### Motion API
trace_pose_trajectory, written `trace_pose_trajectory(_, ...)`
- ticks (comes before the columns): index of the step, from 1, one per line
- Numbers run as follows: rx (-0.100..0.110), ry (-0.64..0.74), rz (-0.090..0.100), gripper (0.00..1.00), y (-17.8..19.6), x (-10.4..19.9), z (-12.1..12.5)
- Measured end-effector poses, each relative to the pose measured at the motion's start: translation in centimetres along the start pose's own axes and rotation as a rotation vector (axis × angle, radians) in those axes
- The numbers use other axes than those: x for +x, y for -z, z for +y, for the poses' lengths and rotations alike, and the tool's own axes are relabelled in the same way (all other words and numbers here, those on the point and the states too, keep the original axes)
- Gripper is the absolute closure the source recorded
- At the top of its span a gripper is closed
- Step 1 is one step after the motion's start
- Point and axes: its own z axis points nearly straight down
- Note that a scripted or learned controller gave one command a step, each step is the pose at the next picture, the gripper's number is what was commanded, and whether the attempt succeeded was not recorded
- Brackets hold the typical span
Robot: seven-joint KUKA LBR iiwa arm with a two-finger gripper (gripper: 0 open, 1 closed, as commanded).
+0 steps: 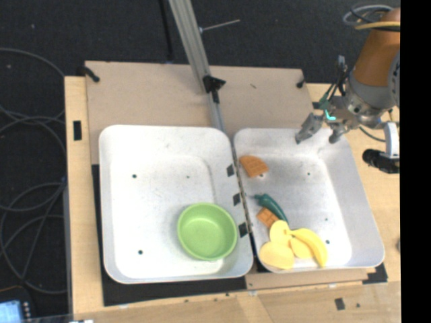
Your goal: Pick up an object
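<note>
My gripper [318, 132] hangs over the far right corner of the right bin [337, 180], open, with nothing between its two fingers. In that bin an orange bread-like piece [254, 166] lies near the left wall. A dark green object [272, 206] sits mid-bin beside a small orange block [267, 216]. Yellow bananas [310, 244] and a pale yellow piece [277, 253] rest in the near corner. All these lie well away from the gripper, toward the near left.
The left bin [148, 173] holds a green bowl [207, 230] at its near right. A slanted metal pole [192, 42] rises behind the bins. Cables lie on the dark floor at left.
</note>
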Motion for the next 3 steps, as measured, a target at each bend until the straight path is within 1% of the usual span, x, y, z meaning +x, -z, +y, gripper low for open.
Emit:
trace_pose_trajectory(1,0.003,-0.004,0.001,0.00,-4.4,-0.7,0.1)
trace_pose_trajectory(2,0.002,0.000,0.001,0.00,-9.9,-0.2,0.9)
trace_pose_trajectory(3,0.000,0.002,0.000,0.00,-10.5,-0.3,0.9)
